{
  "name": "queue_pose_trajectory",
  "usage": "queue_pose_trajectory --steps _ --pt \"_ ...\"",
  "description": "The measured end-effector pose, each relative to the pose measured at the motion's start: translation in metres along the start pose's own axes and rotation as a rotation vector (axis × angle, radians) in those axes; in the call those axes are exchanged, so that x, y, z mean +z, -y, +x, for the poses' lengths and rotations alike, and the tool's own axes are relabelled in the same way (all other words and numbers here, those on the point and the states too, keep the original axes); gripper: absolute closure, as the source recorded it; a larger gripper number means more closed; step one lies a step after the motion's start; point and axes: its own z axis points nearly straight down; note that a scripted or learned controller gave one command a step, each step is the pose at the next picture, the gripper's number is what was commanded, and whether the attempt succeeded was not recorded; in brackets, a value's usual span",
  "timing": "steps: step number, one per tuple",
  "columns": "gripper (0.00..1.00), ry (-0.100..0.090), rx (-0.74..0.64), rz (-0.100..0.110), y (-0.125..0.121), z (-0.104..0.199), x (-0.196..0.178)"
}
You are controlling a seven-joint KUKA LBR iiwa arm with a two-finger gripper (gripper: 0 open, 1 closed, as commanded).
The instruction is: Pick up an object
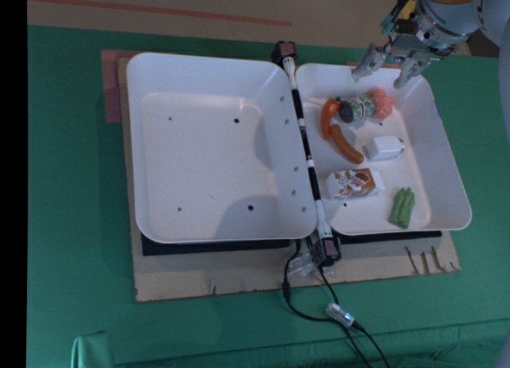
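My gripper [386,70] hangs over the back of the right bin [446,175], fingers spread open with nothing between them. Just below it lie a small dark bottle [356,108] and an orange-red round object [381,101]. A curved orange piece [327,118] and a red sausage [347,143] lie to the left of those. A white box [383,148] sits mid-bin, a brown-and-white carton [351,184] lies nearer the front, and green okra-like pods [402,206] rest at the front right.
The left bin [159,191] lies beside the right one, split from it by a black-and-white bar [306,151]. Both bins rest on cardboard [199,283] over a green cloth. Cables and a connector [339,315] trail off the front edge.
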Motion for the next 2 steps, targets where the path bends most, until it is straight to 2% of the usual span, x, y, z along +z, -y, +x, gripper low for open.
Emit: queue_pose_trajectory --steps 1,2 --pt "0.0 0.004 0.0 -0.009 -0.008 0.014 0.102" --pt "1.0 0.009 0.007 -0.022 -0.011 0.011 0.086"
